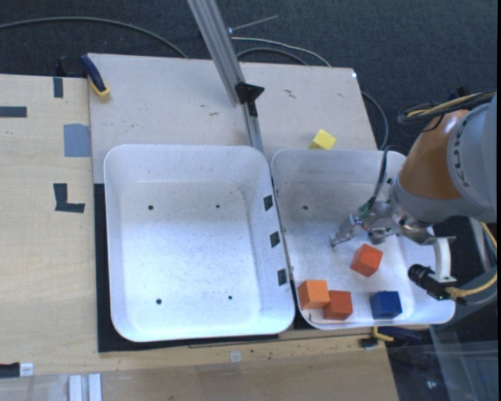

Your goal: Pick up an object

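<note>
Camera view: your gripper (344, 234) hangs low in the right bin (317, 167), fingers slightly parted, nothing between them. Nearest target, the red-orange cube (366, 260), lies just beside it, toward the bin's near wall. Along that wall: orange cube (314, 292), red cube (338, 304), blue cube (386, 304). Yellow block (323, 139) sits outside.

The arm (451, 170) reaches in from the right, its orange band bent downward above the wrist. The gripper (344, 237) points left, low, its fingers slightly parted.
</note>
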